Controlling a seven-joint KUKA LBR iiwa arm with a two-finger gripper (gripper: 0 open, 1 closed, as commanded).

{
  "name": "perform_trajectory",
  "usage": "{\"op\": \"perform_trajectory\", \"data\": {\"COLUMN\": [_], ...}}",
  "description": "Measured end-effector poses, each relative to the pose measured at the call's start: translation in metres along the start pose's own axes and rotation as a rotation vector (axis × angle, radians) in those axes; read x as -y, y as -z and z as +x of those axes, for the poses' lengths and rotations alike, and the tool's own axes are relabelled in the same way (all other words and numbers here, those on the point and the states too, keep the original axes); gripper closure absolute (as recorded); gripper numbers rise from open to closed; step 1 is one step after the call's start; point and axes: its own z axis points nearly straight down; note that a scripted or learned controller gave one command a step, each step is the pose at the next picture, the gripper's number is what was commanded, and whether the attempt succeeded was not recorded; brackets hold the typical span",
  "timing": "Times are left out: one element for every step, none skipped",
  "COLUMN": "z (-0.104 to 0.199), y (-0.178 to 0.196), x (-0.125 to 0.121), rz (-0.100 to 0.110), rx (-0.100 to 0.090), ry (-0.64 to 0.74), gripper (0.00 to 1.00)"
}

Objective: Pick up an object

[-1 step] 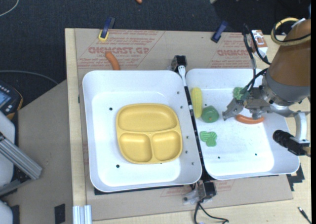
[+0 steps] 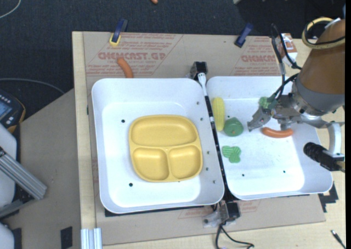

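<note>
The tabletop, covered with printed brown board, carries two shallow white bins side by side. The left bin holds a yellow divided plate lying flat near its middle. The right bin holds the small things the task could take. The arm reaches in from the right, with its wrist low over the far right part of that bin.

The hand hangs close above the bin floor, its grey fingers pointing left and down. They look parted, with nothing between them, so the hand seems open and empty.

Of the things in the right bin, a yellow corn cob lies against the left wall, a round green vegetable sits just beside it, and a light green leafy piece lies nearer the front. An orange sausage lies just under and beside the hand, touching or nearly touching its lower edge.

The step in hand appears to be the approach to a grasp, most likely on the sausage. The next move likely calls for centring the fingers across the sausage's narrow width, lowering to the floor, closing, then lifting straight up.
</note>
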Motion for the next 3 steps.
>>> {"op": "perform_trajectory", "data": {"z": [0.006, 0.004, 0.005], "y": [-0.044, -0.097, -0.123], "x": [0.003, -0.006, -0.006], "rz": [0.007, 0.007, 0.003], "rx": [-0.002, -0.002, -0.001], "ry": [0.000, -0.001, -0.001], "gripper": [0.00, 0.00, 0.00]}}
